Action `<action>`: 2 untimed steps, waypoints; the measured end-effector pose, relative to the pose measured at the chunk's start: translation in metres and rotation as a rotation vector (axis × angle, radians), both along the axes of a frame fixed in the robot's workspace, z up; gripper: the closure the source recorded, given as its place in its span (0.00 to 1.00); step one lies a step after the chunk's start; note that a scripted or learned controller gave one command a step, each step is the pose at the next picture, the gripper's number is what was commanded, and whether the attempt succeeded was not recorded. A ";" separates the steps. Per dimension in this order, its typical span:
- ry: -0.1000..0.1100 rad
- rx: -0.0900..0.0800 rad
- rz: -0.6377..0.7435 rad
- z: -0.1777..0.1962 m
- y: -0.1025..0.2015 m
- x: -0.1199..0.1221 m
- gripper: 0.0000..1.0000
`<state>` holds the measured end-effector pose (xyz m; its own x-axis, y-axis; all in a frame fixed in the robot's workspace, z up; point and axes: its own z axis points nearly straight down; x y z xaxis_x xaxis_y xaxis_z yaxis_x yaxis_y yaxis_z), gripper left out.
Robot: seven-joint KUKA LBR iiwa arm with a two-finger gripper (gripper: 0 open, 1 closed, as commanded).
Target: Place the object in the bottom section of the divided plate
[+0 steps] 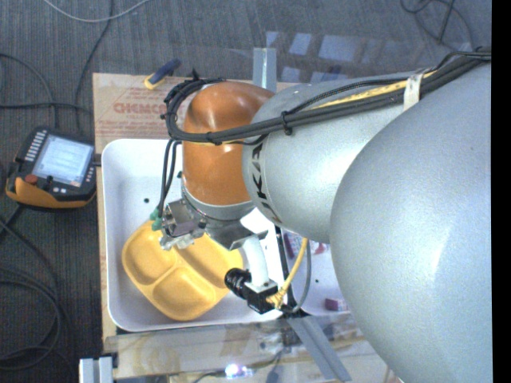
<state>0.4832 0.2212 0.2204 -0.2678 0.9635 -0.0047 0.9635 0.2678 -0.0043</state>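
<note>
- Hangs low over yellow divided plate [172, 282] in left bin [120, 206].
- Gripper [188, 234] largely masked by wrist; grip state impossible to tell.
- Possibly mid-placement; no object visible on plate sections.
</note>
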 end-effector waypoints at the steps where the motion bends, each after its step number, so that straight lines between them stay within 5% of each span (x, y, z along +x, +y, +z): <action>1: -0.004 0.001 -0.069 0.160 -0.004 0.100 1.00; 2: 0.002 0.001 -0.189 0.005 0.004 0.032 1.00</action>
